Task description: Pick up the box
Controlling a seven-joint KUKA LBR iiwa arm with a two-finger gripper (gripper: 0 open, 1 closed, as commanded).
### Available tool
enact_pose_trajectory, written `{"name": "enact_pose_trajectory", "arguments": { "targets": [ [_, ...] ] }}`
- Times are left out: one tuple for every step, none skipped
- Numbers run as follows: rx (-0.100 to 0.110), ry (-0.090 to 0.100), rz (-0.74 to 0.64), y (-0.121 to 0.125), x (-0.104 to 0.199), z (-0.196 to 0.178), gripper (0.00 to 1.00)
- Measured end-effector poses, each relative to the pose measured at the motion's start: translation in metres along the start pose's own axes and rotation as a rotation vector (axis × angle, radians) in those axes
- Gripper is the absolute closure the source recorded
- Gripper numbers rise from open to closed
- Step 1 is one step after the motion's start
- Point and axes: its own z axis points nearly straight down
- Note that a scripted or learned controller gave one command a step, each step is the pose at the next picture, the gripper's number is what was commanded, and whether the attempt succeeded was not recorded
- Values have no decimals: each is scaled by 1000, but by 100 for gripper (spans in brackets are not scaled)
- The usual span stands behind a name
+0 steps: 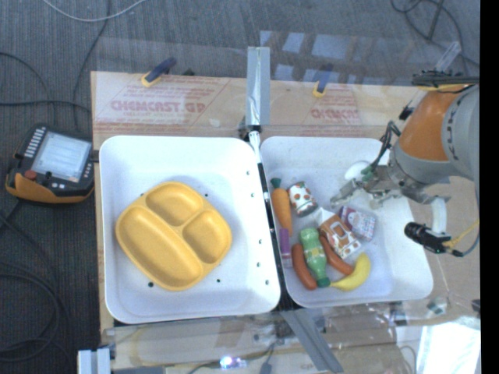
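Box: the small orange-and-white carton (340,236) lies flat in the right bin (405,283), in the middle of the toy pile, not lifted.
Gripper: the gripper (360,187) is low over the right bin's upper middle, just up and right of the box; metal parts blur together there, so I cannot tell how it is set.
Hold: nothing can be made out in the gripper, and the box sits apart from it.
Arm: the grey arm with its orange band (427,131) reaches in from the right edge of the bench.
Nearest neighbours: a pinkish packet (362,223) touches the box on its right; a small round figure (302,199) lies up and left of it.
Further out: a green bottle (314,255), a carrot (281,210), a reddish sausage shape (302,276) and a banana (355,274) crowd the box's left and lower sides.
Left bin: a yellow divided tray (174,233) rests in the left bin (125,158), well apart from the work.
Progress: by my judgement the approach is made, but grasp and lift remain.
Risk: the packet and bottle press close, so a closing grip may catch them instead.
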Motion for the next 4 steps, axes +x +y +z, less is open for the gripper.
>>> {"name": "enact_pose_trajectory", "arguments": {
  "targets": [
    [-2, -1, 0, 1, 0, 0, 0],
    [-3, -2, -1, 1, 0, 0, 0],
    [-3, -2, -1, 1, 0, 0, 0],
    [9, -12, -148, -28, 22, -118, 0]
  ]
}}
